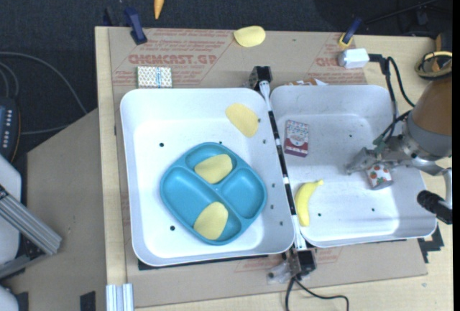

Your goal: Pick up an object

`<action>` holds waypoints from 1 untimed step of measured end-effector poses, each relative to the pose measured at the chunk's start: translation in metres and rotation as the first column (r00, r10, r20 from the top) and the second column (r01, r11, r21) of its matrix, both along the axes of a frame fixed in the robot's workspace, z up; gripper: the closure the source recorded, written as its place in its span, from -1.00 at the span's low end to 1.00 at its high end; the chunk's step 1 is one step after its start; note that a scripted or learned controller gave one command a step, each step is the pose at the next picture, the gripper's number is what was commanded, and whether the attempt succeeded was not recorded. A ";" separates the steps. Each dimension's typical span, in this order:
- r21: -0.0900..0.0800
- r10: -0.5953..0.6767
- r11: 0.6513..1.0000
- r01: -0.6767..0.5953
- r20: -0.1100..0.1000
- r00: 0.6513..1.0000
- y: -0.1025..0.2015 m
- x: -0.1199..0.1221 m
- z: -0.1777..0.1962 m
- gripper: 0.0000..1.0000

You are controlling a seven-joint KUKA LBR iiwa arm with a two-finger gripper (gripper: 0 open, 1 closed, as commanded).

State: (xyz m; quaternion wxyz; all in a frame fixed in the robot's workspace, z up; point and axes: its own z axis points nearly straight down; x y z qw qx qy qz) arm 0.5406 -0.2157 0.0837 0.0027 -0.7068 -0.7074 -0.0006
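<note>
Pincer (376, 162) sits low in the right bin (345, 230), near its right wall, w/ grey linkages spread out to the left. A small red-and-white packet (378, 174) lies right at the fingertips; can't tell if the fingers are clenched on it or released, the tips are too small and cluttered to read. Arm's orange band (435, 110) rises above it at the right edge.

Nearest the camera: counter (180, 51) front edge w/ a black clamp and cable (298, 266) between the two bins. In the right bin's front-left corner, a yellow banana (305, 200) lies just beside the shared wall. Left bin (136, 159) holds a blue divided plate (215, 191) w/ one yellow piece in its near compartment (211, 220) and another in a farther one (213, 167).

Mid-depth: a red-and-white card packet (297, 138) lies flat in the right bin, left side, well apart from the pincer. A loose yellow piece (243, 119) rests in the left bin near its back-right corner.

Farther back on the counter: a small patterned box (154, 76) beside the left bin's back edge, a yellow lump (249, 36), a blue clip (134, 24), a white plug block (353, 57) w/ a black cable. Beyond the counter, a tiny orange carrot toy (159, 4) on dark floor.
</note>
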 end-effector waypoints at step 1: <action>-0.004 -0.002 1.000 0.002 0.004 1.000 -0.001 0.001 0.011 1.00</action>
